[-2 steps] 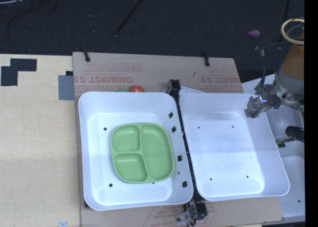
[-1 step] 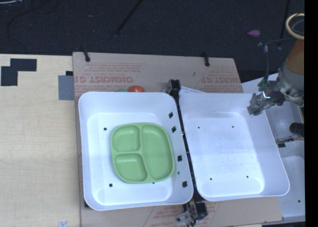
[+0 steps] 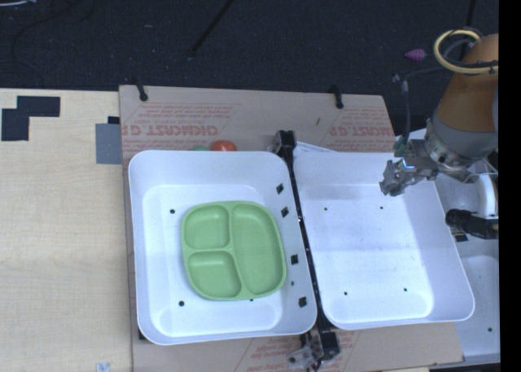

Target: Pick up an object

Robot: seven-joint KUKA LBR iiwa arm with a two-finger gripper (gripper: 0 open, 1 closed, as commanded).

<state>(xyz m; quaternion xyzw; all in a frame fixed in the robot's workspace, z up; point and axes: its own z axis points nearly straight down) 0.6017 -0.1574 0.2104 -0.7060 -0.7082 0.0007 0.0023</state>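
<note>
Closest to the lens, at the bottom of the view, the two white bins meet along a black clamped seam, both resting on a cardboard sheet point(image 3: 244, 122) laid over the tabletop point(image 3: 57, 224), probably to keep them from sliding. Lying flat in the middle of the left bin point(image 3: 155, 175) is a green divided plate point(image 3: 234, 249) with three compartments, well clear of every wall; that leaves room for fingers to come down around its rim. It is the only thing in either bin, so it is likely what the task means. A small red-orange object point(image 3: 223, 146) peeks from behind the left bin's far rim, outside it and hard to identify.

The arm point(image 3: 468, 94) reaches in from the right, and its gripper point(image 3: 396, 177) hangs over the far right part of the right bin point(image 3: 383, 281), well apart from the plate. Whether it is released or clenched cannot be told; it is small and dark here. Nothing is visibly carried, so the pickup looks not yet begun, and a move across the seam would be needed.
</note>
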